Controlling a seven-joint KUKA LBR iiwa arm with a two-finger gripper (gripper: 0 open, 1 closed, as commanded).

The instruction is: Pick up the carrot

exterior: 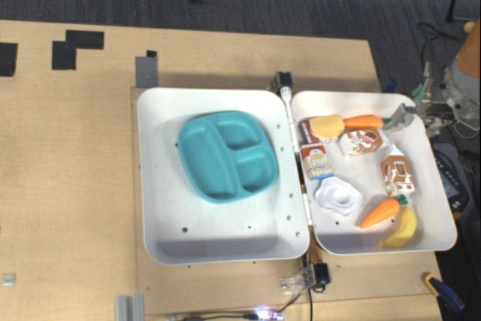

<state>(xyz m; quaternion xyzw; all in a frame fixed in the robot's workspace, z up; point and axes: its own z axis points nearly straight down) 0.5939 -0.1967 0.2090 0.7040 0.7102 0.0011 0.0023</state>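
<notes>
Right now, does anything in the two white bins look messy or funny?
Nothing is spilled or broken. The teal divided plastic plate sits askew in the left white bin. In the right white bin, the toy foods lie jumbled, and there are two orange carrots: one near the far wall, one beside the yellow banana.

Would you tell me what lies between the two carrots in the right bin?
In the camera view, two small brown-and-white packages lie between the upper carrot and the lower carrot.

Arm parked at the right edge

Grey arm [467, 79] reaches in from the right; orange band up top; gripper [406, 113] too blurry to read
</notes>
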